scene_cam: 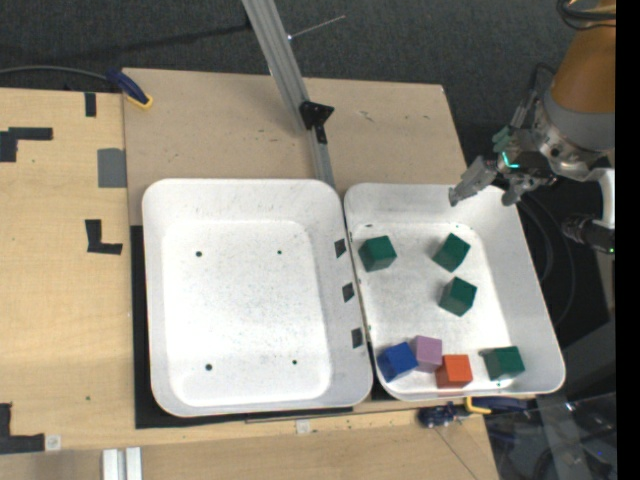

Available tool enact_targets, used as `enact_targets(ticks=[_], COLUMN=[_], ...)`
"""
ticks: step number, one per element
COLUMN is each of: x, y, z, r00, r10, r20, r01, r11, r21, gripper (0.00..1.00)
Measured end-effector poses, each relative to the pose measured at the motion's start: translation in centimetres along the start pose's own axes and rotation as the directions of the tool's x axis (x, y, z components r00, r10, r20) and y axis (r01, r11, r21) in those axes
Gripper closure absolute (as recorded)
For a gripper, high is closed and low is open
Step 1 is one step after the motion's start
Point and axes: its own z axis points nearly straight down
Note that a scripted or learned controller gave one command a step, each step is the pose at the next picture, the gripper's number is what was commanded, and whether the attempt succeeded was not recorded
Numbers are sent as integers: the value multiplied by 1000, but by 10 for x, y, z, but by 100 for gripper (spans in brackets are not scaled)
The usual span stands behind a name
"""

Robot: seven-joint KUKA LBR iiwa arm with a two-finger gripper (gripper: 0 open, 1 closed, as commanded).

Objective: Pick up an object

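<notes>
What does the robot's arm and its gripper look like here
The grey arm with a rounded orange band ends in a pale metallic wrist block with a small green light, dark cables alongside it, and a grey two-finger gripper.

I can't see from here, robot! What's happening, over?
Gripper open, holding nothing, above the right bin's far edge. Seven blocks in that bin, nearest one green. Nothing in the way.

left bin [160, 208]: white, speckled | pole [280, 53]: grey, slants from far edge to between bins | black clamp [316, 115]: on pole | blue-yellow tool [131, 87]: far left | bench [60, 268]: black tape marks
</notes>
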Motion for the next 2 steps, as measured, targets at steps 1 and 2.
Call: enact_targets(ticks=[1,2], x=[7,7], y=[-4,-4], z=[62,106], r00=[1000,1000], r10=[0,0], r20=[0,1], r01=[0,0], r11=[1000,1000], r21=[7,5], gripper=[0,0])
